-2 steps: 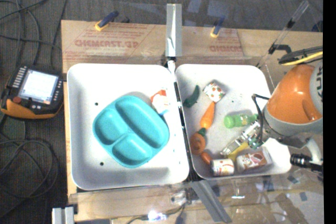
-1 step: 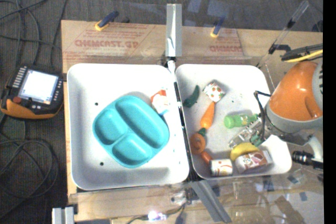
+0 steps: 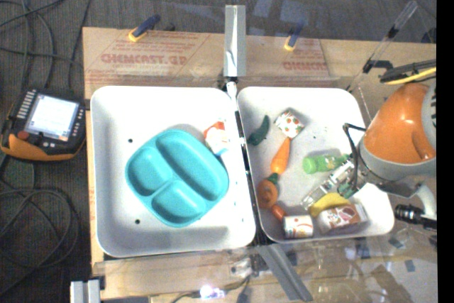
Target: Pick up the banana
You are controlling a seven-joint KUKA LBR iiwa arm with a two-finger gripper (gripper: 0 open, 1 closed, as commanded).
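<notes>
The banana (image 3: 329, 203) is a short yellow piece lying near the front right of the right bin (image 3: 355, 104). It rests just behind a red-labelled packet (image 3: 340, 218). My gripper (image 3: 332, 185) reaches in from the right under the orange band (image 3: 396, 133) and sits low, directly over the banana's back edge. Its metal tip touches or nearly touches the fruit. The arm's body hides the bin's right wall.
The right bin also holds a carrot (image 3: 280, 155), a green bottle (image 3: 323, 163), a dark green pickle (image 3: 259, 130), a white and red box (image 3: 289, 123), an orange fruit (image 3: 267, 192) and a small can (image 3: 298, 226). The left bin (image 3: 106, 152) holds a teal divided plate (image 3: 177, 176) and a small white-orange toy (image 3: 216, 138).
</notes>
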